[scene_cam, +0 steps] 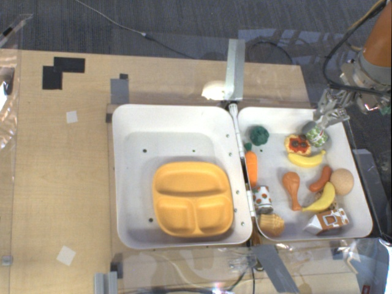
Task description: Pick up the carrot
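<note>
Right bin (361,222): carrot (251,167) by divider

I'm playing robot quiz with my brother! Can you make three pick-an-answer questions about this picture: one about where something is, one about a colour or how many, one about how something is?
1. Where does the small orange carrot lie?
A. In the right white bin, by its left wall
B. On the tray
C. On the wooden bench

2. How many yellow bananas are in the right bin?
A. One
B. Two
C. Four

3. How is the yellow divided plastic tray in the left white bin?
A. Flipped over
B. Leaning on the wall
C. Lying flat, compartments up

Answers: 1 A, the carrot hugs the divider side. 2 B, one banana sits under the pizza toy, another beside the sausage. 3 C, its three hollows face up.
</note>
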Controlling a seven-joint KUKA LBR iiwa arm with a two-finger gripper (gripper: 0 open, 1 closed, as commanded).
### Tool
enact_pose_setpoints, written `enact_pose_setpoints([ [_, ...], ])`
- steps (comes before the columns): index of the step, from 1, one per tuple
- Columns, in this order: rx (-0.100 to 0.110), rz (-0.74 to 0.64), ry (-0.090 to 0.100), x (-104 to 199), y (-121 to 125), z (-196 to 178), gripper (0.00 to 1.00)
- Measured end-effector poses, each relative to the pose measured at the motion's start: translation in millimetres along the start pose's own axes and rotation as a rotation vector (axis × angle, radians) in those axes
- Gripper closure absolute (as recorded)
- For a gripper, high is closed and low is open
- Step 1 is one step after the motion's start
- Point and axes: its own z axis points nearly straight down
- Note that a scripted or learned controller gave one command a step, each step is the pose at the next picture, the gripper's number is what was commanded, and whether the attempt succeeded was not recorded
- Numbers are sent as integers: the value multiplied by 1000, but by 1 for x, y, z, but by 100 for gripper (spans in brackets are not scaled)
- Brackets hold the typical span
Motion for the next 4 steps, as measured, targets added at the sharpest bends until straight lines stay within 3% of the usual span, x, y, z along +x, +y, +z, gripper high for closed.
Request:
enact_pose_setpoints([
  [1, -7, -319, 7, 39, 30, 47, 100],
  [2, -2, -517, 0, 10, 4, -11, 100],
  [3, -6, -1024, 0, 0, 1, -13, 100],
  [4, -8, -1584, -2, 1, 0, -41, 100],
])
